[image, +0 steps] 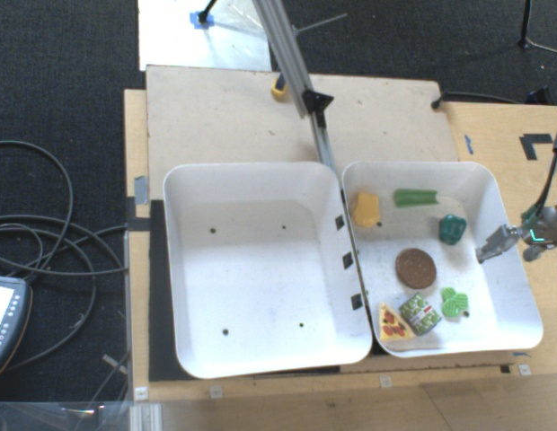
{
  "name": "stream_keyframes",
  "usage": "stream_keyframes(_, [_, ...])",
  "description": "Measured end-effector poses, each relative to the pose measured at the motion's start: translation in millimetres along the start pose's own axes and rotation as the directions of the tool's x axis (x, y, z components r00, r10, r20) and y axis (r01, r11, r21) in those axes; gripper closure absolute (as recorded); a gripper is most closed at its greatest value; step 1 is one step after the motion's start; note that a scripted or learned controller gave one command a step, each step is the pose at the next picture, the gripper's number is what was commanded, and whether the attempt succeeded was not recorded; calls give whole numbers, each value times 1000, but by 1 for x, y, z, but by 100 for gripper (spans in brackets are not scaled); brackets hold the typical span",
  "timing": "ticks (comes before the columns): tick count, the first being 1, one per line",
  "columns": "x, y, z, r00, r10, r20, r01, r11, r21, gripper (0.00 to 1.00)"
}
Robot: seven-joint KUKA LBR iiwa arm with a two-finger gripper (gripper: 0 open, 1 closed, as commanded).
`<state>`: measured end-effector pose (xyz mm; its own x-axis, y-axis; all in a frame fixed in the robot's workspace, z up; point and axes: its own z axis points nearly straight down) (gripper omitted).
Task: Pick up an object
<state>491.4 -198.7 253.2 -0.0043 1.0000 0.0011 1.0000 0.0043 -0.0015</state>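
Sitting on wood bench (225, 115) w/ 2 white bins (251, 268) (dark carpet (63, 79) round).

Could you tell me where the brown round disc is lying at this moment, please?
The brown round disc lies in the right bin, near its middle, below the teal object and above the small green-and-red box.

Two shallow white plastic bins sit side by side on a pale wooden worktop (225, 115). The right bin (494, 196) holds a yellow block (366, 209), a green cylinder (415, 197), a teal lump (453, 229), a brown disc (415, 268) and small toy packets. The gripper (496, 244) hovers at its right rim.
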Motion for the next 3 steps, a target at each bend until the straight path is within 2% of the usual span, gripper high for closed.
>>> stream_keyframes(1, [0,1,-1,1000,0,1,0,1000,-3,0])
stream_keyframes(2, [-2,3,40,1000,3,0,-3,1000,1,0])
stream_keyframes(3, [-3,8,101,1000,3,-1,-3,1000,3,0])
